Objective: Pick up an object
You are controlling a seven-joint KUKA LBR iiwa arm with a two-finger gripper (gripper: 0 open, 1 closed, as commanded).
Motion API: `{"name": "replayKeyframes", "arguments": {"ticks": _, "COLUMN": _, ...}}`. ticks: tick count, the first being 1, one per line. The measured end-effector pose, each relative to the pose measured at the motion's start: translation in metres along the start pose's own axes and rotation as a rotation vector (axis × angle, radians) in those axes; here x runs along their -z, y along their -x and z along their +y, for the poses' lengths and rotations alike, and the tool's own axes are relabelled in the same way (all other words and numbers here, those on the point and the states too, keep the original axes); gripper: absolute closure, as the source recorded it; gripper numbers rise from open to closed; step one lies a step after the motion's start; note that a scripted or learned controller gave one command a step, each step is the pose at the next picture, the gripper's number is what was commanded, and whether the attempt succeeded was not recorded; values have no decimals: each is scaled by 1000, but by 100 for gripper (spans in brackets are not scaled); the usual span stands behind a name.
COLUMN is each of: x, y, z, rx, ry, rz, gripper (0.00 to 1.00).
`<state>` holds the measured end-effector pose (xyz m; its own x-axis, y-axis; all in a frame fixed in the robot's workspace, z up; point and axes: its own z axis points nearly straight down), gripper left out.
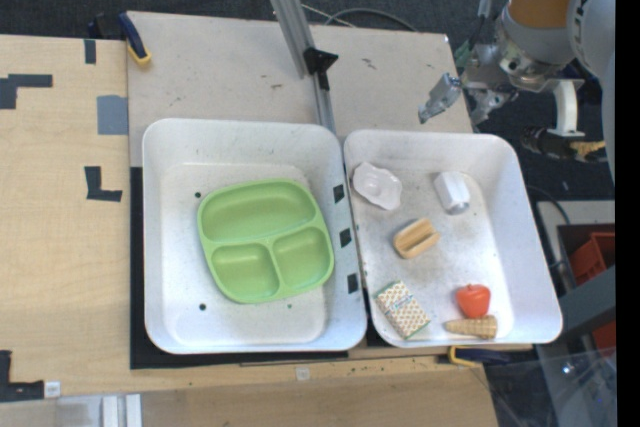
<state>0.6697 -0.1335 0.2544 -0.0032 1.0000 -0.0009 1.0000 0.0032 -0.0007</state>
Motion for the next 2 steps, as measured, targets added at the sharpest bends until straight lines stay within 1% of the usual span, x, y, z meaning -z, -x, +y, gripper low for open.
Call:
{"name": "replayKeyframes", "arguments": {"ticks": 1, "x": 0, "y": 0, "z": 0, "rx": 0, "ry": 0, "rz": 0, "gripper": 0}}
{"name": "replayKeyframes", "arguments": {"ticks": 2, "x": -64, "y": 2, "z": -3, "rx": -1, "ry": -7, "rz": 0, "gripper": 0}}
